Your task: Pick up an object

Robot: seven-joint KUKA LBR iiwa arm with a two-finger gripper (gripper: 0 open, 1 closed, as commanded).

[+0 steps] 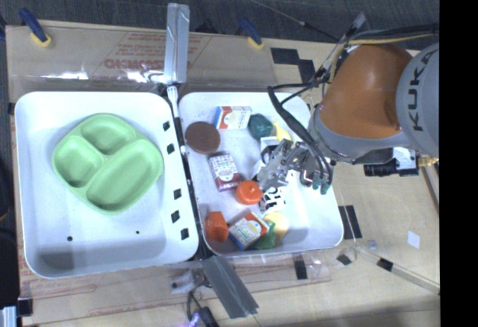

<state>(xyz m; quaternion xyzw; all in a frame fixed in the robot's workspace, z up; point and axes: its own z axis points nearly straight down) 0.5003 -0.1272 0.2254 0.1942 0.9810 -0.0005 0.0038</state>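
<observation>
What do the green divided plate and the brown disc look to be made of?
Green divided plate: probably molded plastic, smooth with a soft sheen, one even color and rounded compartment edges. Brown disc: unclear, matte and evenly dark with no glare; perhaps plastic or rubber, too small to tell.

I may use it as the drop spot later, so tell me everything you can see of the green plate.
The green plate is pale green, plastic-looking, rounded, with three compartments: two smaller upper ones, one long lower one. It lies flat and slightly turned in the left bin, toward its upper half, apart from the walls. Nothing lies in it.
</observation>
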